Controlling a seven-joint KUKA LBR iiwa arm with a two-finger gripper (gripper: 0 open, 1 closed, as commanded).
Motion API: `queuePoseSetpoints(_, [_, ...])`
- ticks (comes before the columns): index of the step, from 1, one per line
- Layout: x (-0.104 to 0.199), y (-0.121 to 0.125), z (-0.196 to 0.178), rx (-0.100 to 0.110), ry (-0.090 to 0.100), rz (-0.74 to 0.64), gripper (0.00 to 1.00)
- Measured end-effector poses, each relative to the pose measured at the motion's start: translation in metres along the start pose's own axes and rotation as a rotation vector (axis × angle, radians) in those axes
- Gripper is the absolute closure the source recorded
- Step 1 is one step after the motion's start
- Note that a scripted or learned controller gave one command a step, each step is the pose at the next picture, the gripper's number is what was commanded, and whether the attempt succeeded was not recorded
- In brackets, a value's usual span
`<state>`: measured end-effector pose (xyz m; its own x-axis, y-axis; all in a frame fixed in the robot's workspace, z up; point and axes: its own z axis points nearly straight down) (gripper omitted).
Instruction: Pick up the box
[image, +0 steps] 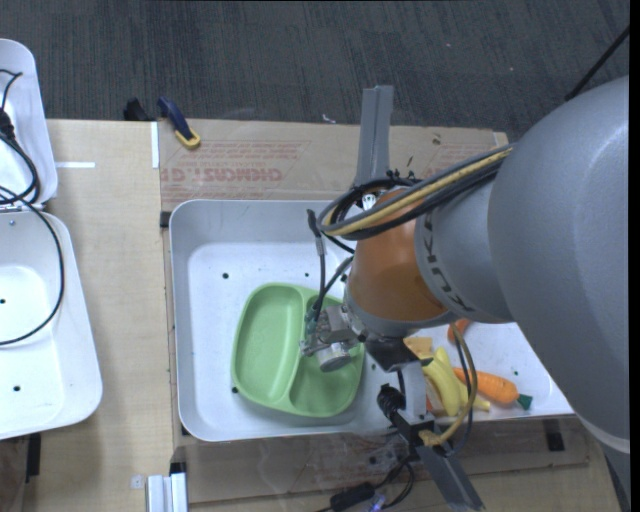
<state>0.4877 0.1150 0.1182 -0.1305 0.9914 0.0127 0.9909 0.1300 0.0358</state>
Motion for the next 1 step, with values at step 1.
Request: queuePoseSetpoints(1, [-0.0012,0.0005,-0.0079,0.002,-0.001,0.006,1.00])
